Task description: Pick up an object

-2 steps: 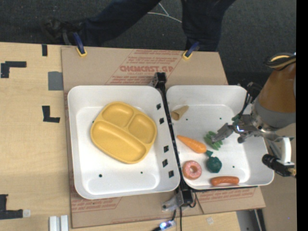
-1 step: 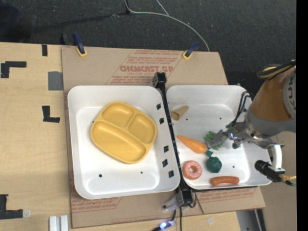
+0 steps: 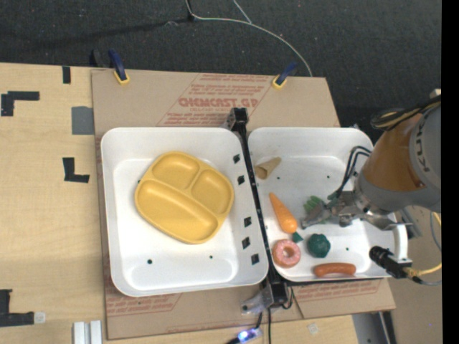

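My gripper (image 3: 320, 216) is low in the right bin (image 3: 308, 143), reaching in from the right under the grey and orange arm (image 3: 393, 167). Its tip lies against a small green leafy piece (image 3: 313, 204); whether that piece is held cannot be made out. An orange carrot (image 3: 284, 213) lies just left of the tip. In front of it sit a dark green round piece (image 3: 319, 246), a pink donut (image 3: 287, 253) and a red sausage (image 3: 334, 269). A tan cone (image 3: 267, 167) rests near the bin's back left.
The left bin (image 3: 115, 192) holds a yellow divided plate (image 3: 185, 196). A black divider (image 3: 247, 192) runs between the bins. Both stand on a cardboard sheet (image 3: 215, 95) held by clamps at the back edge.
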`<action>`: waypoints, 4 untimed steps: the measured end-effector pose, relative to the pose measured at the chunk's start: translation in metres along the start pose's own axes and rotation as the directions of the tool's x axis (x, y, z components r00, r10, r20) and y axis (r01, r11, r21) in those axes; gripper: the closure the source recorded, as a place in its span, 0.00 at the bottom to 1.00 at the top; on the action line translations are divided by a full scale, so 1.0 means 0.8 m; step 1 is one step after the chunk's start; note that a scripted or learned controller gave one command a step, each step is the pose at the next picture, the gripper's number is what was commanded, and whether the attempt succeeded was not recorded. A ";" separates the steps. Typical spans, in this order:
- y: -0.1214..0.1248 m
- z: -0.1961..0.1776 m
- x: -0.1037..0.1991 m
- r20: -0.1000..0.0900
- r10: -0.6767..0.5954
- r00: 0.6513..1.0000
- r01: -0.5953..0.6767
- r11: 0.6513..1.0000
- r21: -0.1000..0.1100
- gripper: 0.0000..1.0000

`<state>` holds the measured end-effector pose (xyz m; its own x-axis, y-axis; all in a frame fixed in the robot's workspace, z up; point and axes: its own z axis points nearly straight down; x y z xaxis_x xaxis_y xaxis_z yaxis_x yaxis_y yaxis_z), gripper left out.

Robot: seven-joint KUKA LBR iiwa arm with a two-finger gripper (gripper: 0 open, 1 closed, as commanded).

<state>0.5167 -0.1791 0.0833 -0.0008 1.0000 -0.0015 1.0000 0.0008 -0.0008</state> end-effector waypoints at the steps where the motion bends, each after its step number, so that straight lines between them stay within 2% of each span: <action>1: 0.001 -0.015 0.000 0.002 0.001 1.000 -0.001 1.000 -0.003 1.00; 3: -0.010 -0.126 0.000 -0.001 -0.001 1.000 0.001 1.000 -0.004 1.00; 4: -0.009 -0.167 0.001 -0.001 -0.001 1.000 0.001 1.000 -0.004 1.00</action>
<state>0.5099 -0.1784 0.2166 -0.0019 1.0000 -0.0008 1.0000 0.0019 0.0030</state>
